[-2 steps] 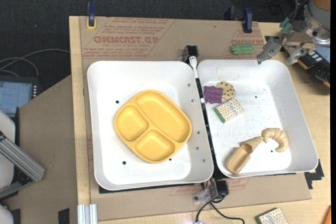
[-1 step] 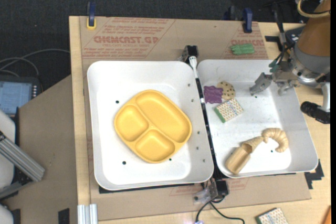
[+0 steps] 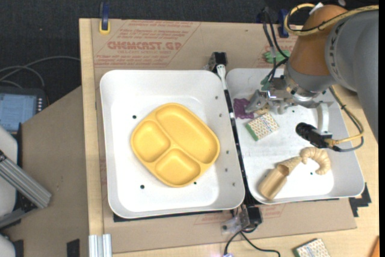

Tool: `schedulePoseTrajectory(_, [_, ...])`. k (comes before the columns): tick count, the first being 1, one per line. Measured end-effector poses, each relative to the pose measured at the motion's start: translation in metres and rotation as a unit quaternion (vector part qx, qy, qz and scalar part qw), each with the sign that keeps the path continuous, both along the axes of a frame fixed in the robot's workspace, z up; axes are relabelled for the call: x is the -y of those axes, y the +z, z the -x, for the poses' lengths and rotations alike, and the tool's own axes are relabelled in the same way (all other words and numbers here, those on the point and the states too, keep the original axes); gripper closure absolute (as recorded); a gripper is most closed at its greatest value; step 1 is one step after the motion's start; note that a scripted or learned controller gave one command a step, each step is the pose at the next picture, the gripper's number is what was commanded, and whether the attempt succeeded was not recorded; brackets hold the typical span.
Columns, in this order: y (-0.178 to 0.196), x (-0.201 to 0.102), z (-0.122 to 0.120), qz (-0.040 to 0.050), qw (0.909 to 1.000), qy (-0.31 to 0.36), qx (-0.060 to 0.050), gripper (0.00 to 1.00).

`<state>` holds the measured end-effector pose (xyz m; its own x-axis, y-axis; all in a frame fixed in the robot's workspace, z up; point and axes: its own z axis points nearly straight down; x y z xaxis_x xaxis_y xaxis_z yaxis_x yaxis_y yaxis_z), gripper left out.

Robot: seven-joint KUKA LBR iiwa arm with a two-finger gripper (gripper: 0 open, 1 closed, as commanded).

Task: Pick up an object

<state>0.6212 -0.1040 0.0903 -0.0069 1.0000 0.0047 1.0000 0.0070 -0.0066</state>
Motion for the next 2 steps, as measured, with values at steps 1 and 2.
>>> schedulePoseTrajectory(1, [-0.005, -0.004, -0.048, 0.0029, 1.0000, -0.002, 0.006, 0.00])
schedulePoseTrajectory(2, [0.008, -0.004, -0.048, 0.0033, 1.0000, -0.003, 0.008, 1.00])
